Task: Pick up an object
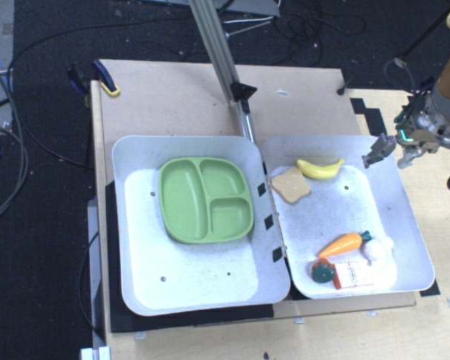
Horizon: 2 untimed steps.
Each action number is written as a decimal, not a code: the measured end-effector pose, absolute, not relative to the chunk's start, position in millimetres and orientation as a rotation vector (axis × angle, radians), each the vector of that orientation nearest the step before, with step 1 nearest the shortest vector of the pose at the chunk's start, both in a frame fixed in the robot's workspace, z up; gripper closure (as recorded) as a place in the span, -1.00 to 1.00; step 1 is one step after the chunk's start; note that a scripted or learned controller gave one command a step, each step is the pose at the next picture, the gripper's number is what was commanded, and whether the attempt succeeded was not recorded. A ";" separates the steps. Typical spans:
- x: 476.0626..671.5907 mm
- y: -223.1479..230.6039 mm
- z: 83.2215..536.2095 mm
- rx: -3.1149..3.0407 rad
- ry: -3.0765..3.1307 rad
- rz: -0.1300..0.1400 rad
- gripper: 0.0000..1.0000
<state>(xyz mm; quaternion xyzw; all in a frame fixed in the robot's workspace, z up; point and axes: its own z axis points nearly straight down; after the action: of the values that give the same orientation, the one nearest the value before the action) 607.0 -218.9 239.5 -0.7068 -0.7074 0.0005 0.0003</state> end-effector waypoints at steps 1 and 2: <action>607.5 -218.9 240.3 -2.221 -2.224 0.000 -1.00; 606.8 -208.4 188.8 -2.216 -2.223 0.003 -1.00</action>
<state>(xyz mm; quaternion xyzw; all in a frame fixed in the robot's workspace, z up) 606.8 -208.4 188.8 -0.7061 -0.7081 0.0011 0.0014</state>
